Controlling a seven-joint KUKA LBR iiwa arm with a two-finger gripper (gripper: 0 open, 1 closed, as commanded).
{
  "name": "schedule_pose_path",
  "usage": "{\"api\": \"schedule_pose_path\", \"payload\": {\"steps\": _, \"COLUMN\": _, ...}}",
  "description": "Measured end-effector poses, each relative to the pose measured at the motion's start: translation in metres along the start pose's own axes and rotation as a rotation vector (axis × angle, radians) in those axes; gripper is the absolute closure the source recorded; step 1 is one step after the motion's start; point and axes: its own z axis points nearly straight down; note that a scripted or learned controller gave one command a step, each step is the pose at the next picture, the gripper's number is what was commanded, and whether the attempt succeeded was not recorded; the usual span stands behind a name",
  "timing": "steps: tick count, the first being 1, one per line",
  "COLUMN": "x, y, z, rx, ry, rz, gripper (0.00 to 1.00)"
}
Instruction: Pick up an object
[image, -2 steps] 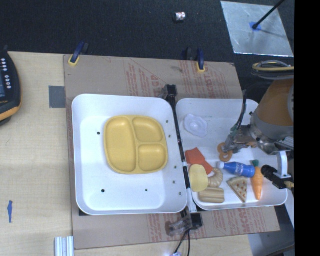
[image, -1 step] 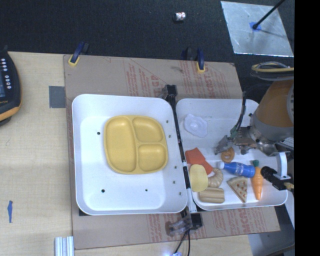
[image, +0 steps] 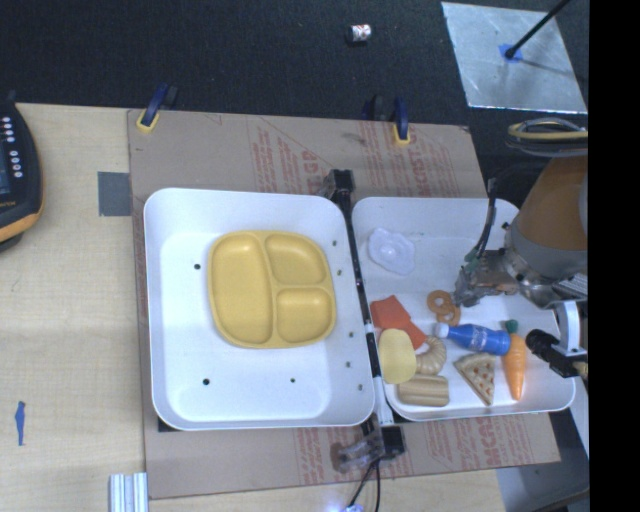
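Left bin (image: 170, 300): it's got a yellow divided plate (image: 270, 288) sitting roughly in the middle, three compartments, nothing in them.
Right bin (image: 440, 215): all the toy food is piled in here, mostly toward the near edge.
Toy food: orange-red wedge (image: 397, 317) next to a pale yellow piece (image: 396, 355), a little pretzel ring (image: 441, 302), a blue bottle (image: 476, 339) lying on its side, a carrot (image: 515, 370), a slice of pizza (image: 479, 377) and a tan roll (image: 422, 391) at the front. There's also a clear plastic cup thing (image: 391, 250) near the far corner.
Hand (image: 475, 283): down in the right bin, just beside the pretzel ring and right above the blue bottle. Can't tell if it's grabbing anything, too dark and small.
Arm (image: 555, 215): comes in from the right, orange band showing.
Tabletop (image: 70, 330): light wood with a cardboard sheet (image: 260, 150) clipped under the bins.
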Motion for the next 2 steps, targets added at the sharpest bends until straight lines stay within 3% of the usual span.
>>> {"api": "schedule_pose_path", "payload": {"steps": 1, "x": -0.049, "y": -0.033, "z": -0.037, "rx": -0.006, "ry": -0.003, "rz": 0.006, "gripper": 1.0}}
{"api": "schedule_pose_path", "payload": {"steps": 2, "x": -0.026, "y": 0.039, "z": -0.129, "rx": -0.016, "ry": -0.002, "rz": -0.004, "gripper": 1.0}}
